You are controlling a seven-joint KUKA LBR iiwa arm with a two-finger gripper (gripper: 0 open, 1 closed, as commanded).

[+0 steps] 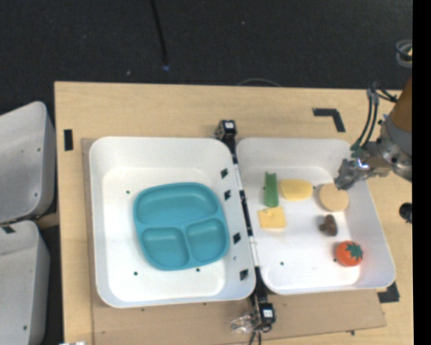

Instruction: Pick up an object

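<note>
target: round tan flat disc (pixel 334 198), right white bin (pixel 370 214)
jaws: gripper (pixel 347 172) just above it, open/closed — can't tell
you: centre over disc, descend straight, clear of dark brown lump (pixel 328 226)

My arm reaches in from the right edge, grey wrist with the orange band just showing above it. The claw (pixel 347 172) points left and slightly down; I cannot make out how its tips are set from here.
</note>
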